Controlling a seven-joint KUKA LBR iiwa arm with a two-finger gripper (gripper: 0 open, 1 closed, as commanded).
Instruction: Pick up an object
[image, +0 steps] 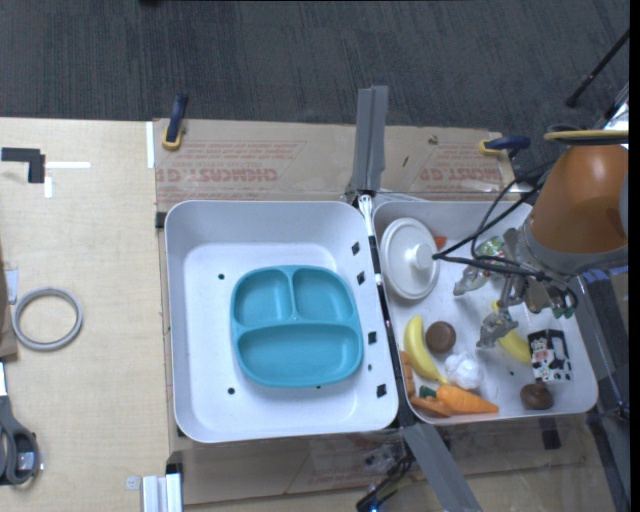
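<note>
Banana (421, 349) lying in the right bin (585, 395), long axis running far-left to near-right, gripper (497, 327) just to its right, can't tell its state, carrot (462, 401) nearer

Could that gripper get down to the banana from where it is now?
Probably yes. The gripper hangs over the right bin, and the banana lies uncovered nearby, with a brown ball right beside it that might get nudged.

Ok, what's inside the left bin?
The left bin holds one thing: a blue divided plate, its three compartments bare. Whatever sits under the plate is covered.
</note>
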